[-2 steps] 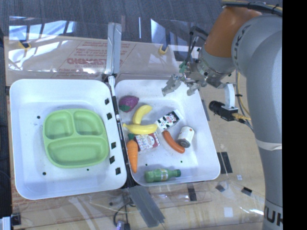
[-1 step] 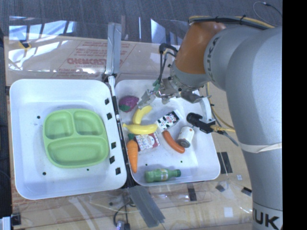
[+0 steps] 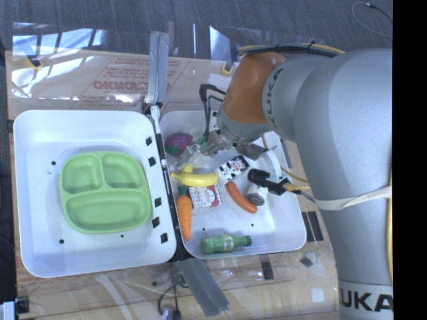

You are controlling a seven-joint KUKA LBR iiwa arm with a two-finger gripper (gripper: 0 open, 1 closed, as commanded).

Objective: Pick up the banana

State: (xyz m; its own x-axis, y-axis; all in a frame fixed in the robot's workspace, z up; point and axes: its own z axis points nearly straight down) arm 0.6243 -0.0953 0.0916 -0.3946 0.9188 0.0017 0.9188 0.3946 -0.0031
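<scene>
Bright, even light; glare washes the clear sheet (image 3: 60, 65) at upper left (perhaps window light); small objects slightly soft.

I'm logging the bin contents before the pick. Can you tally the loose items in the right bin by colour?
Yellow: 1, the banana
Orange: 2, carrot and sausage-like piece
Green: 1, bottle
Purple: 1, rounded item
Red-and-white: 1, packet
Black-and-white: 1, small carton
Total: 7

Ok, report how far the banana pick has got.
Done: the grey arm's two-finger gripper is over the right white bin, just above the curved yellow banana. In hand: nothing visibly; the banana lies on the bin floor. Left: grasping and lifting it.
</scene>
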